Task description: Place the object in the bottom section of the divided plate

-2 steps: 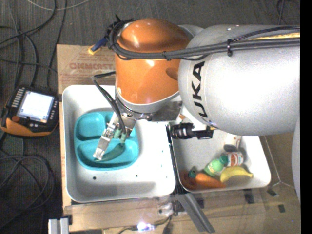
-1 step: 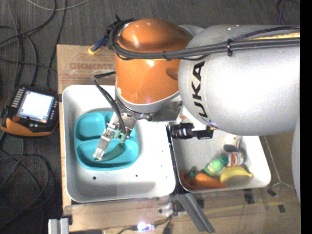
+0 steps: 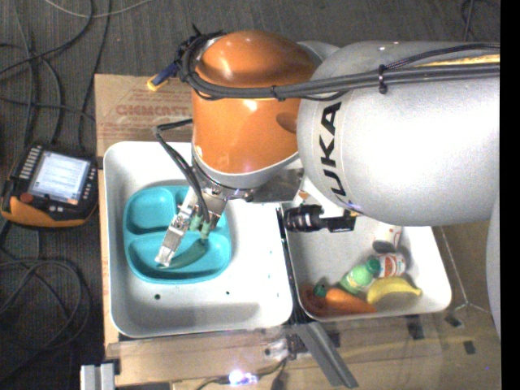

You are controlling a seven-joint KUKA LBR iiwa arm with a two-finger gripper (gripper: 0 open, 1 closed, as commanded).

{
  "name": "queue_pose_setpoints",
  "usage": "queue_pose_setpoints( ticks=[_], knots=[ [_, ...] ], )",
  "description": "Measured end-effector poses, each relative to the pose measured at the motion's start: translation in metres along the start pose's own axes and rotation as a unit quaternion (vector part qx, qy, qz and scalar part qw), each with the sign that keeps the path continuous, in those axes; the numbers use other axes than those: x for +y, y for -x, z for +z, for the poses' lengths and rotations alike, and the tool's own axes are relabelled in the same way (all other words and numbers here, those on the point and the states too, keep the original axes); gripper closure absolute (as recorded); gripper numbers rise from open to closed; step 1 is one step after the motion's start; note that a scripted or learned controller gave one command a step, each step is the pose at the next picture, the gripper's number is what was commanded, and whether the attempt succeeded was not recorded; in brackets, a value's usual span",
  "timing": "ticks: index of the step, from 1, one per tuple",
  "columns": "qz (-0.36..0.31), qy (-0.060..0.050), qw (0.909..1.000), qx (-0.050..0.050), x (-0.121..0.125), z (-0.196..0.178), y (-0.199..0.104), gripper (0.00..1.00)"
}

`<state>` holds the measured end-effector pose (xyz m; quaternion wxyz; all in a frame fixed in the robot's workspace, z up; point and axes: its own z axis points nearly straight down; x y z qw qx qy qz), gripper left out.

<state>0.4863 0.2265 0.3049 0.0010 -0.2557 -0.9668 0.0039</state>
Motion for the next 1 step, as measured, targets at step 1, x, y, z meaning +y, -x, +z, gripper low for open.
queue_pose_setpoints(
  ticks=[1],
  knots=[
    [0.0,-0.002,1.0,0.0,0.0012,-0.007,0.0005,1.0]
  ],
)
